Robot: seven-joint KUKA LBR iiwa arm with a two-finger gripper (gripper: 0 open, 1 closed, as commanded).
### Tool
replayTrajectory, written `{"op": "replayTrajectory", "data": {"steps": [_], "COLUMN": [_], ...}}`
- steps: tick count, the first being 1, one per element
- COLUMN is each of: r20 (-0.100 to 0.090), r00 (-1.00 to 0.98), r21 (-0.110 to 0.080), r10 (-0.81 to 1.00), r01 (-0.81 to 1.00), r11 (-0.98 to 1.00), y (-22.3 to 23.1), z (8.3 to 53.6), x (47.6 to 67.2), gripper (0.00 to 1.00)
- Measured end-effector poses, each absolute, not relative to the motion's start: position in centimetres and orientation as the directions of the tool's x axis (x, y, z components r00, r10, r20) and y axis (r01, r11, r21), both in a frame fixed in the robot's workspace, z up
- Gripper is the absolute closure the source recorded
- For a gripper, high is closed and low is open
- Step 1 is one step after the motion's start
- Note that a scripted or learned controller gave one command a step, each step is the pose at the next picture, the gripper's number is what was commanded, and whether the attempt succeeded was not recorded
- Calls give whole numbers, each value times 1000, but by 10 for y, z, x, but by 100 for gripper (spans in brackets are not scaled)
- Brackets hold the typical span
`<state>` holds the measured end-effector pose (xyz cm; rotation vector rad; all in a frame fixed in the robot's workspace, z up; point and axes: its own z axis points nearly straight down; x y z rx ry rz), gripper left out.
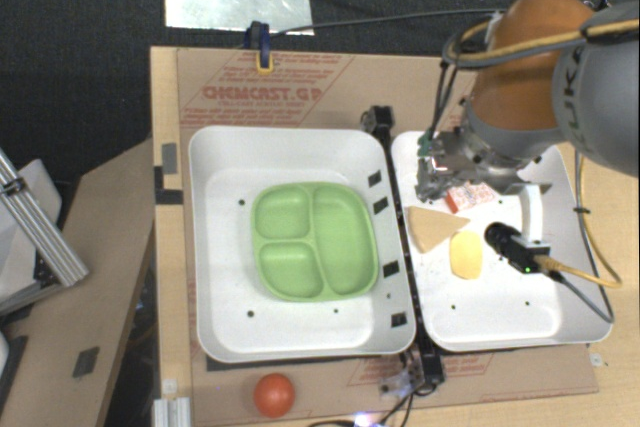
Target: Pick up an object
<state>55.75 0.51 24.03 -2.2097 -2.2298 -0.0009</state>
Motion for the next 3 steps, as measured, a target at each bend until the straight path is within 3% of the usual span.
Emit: {"op": "replayTrajectory", "data": {"steps": [2, 3], "r20": [2, 1], "r00": [-9, -3], "r21": [-2, 1], "r10": [1000, 1000], "r01": [1000, 1000], "r11": [9, 3], "y": [107, 104], "z": [224, 225], "x": [517, 518], "gripper": [100, 0]}}
